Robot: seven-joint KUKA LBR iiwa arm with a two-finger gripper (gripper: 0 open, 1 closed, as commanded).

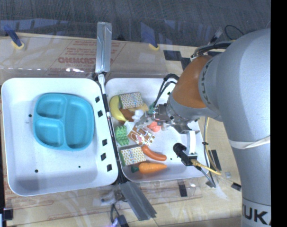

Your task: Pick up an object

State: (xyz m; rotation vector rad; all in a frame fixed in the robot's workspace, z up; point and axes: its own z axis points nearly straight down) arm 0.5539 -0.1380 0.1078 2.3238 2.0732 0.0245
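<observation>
the arm reaches from the right into the right bin point(179, 174), its gripper point(154, 118) low among crowded toy food; whether it is wide or narrow cannot be told. banana point(115, 109), carrot point(152, 167) and sausage point(154, 153) lie packed close. likely risk: crowding deflects the grasp, nudging neighbours rather than lifting one item.
</observation>
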